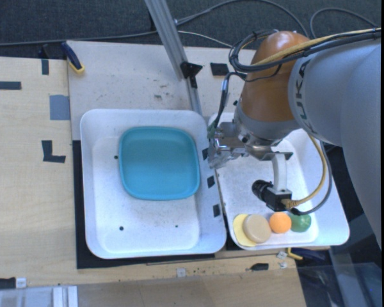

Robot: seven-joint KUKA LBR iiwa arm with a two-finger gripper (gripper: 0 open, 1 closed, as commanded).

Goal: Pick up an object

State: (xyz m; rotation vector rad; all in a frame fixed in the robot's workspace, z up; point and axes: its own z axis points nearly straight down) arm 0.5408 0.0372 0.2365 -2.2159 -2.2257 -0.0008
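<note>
Looking down on this one, the end effector [223, 147] hangs over the 9 o'clock edge of the right white bin [336, 232], close to where it meets the left white bin [88, 171]. I can't tell whether it's open or closed (the wrist is in the way).

The pickable stuff is bunched at 6 o'clock in the right bin. There's a small orange ball [280, 222], with a small green ball [301, 222] touching it at its 3 o'clock. At its 9 o'clock is a tan round puck-like piece [257, 228], sitting partly on a flat pale-yellow disc [239, 228].

My guess is they're all light toy food. The balls look smooth and would likely roll or squirt out unless pinched dead across the middle. The tan piece looks like the easier bet, squeezed across its sides.

The big teal square plastic plate [159, 162] lying flat in the left bin looks stiff and slick, with only its rim to grab, so I'd skip it.
</note>
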